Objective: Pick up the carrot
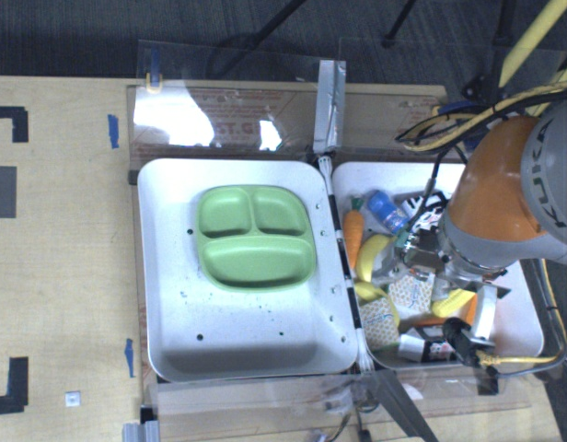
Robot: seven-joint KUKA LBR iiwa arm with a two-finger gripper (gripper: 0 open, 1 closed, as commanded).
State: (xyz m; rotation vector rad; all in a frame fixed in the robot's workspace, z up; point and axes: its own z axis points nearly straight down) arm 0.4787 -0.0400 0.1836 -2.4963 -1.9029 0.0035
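Carrot (353, 235): lies against the right bin's (527, 325) left wall, beside a banana (370, 256). Pincer (422, 258): hovers over the clutter nearby; you cannot tell its state.

A green plate (257, 235) sits in the left bin (164, 274). In the right bin (527, 325), the orange carrot (353, 236) lies beside a yellow banana (371, 258).

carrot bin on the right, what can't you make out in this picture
- Gripper: in the camera view, too small and cluttered to tell whether it is open or shut.
- Carrot: its lower end is hidden behind the banana.
- Right bin: the arm covers much of its floor.
- Small items under the wrist: too jumbled to identify.
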